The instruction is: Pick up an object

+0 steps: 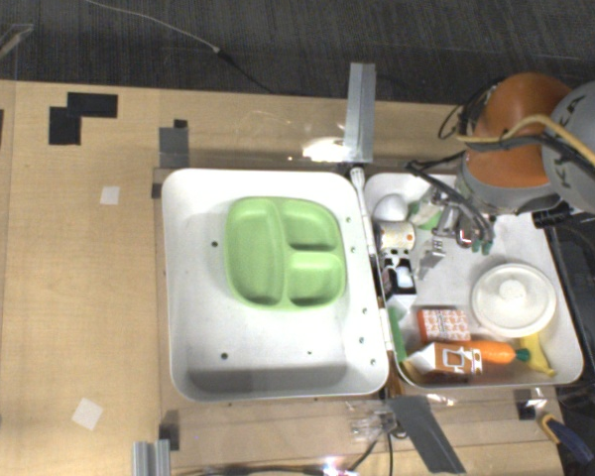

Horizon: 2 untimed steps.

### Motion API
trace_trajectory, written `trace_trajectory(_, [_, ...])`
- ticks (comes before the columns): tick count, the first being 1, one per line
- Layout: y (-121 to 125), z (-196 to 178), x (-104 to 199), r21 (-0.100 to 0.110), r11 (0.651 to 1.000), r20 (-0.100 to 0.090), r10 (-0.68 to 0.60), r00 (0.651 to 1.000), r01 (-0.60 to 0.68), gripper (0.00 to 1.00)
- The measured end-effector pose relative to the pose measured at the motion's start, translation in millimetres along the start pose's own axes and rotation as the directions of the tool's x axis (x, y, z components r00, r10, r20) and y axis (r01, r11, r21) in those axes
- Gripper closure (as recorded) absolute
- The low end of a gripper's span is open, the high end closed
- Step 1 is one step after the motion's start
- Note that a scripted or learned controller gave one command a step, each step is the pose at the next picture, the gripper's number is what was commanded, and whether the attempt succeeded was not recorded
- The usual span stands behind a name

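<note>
I have the gripper (446, 228) low in the right bin's (567, 296) upper half, near the small white toy (397, 234), the nearest candidate among the clutter; I cannot tell its grip state, and the green divided tray (283, 251) lies alone in the left bin (193, 266)

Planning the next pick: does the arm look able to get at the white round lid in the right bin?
Probably yes. The white round lid lies uncovered, nothing on top of it, and the hand is just up and left of it.
</note>
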<state>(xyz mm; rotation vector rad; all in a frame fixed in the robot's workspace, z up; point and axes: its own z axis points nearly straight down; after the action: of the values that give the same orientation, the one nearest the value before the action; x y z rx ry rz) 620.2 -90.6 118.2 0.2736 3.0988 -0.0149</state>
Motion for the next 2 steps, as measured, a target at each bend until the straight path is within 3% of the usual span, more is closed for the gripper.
trace_trajectory(2, [-11.5,5.9,24.1,-0.007,0.951,0.028,0.308,0.951,-0.308,0.0])
